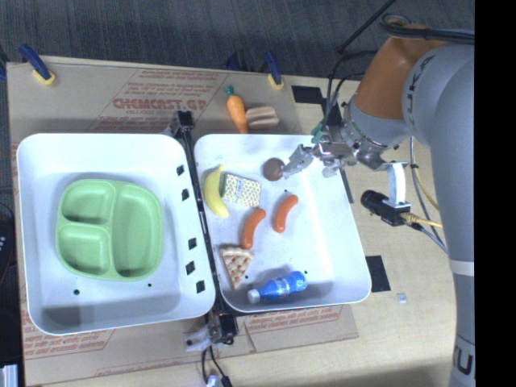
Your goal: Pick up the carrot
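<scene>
The carrot (236, 112) lies outside the bins, on the cardboard just beyond the far rim of the right bin (355, 256), right beside a small hot-dog bun (262, 118). Its long axis runs nearly straight away from the bin, tilted a little: the green stub points toward the far edge of the bench and the orange tip points at the bin's rim. It looks like a toy of moulded plastic, so I'd judge it light, stiff and rather slick, apt to roll or squirt out of a careless pinch. The thick middle of the orange body, taken across its width, seems the safest place to close on it, clear of the bun. The gripper (300, 160) hovers over the far part of the right bin, close to a brown ball (272, 168), well apart from the carrot; its two fingers stand apart with nothing between them. A green divided plate (110, 229) sits in the left bin (36, 297).
</scene>
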You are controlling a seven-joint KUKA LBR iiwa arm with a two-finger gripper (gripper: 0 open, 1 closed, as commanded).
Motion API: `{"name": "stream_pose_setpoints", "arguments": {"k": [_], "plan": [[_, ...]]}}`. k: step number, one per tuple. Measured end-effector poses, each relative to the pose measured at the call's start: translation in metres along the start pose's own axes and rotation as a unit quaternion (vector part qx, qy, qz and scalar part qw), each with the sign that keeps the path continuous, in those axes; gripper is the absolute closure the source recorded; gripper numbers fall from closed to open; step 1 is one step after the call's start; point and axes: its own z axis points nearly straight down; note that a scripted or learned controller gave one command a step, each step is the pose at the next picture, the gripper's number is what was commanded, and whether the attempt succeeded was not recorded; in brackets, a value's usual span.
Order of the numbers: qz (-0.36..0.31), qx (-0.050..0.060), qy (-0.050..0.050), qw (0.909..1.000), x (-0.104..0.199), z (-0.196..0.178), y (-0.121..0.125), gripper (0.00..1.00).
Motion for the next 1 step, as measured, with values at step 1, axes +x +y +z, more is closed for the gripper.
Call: {"name": "stream_pose_setpoints", "arguments": {"k": [1], "plan": [[-0.006,-0.002,-0.001,1.0000,0.0233,0.1038,0.0134,0.00]]}}
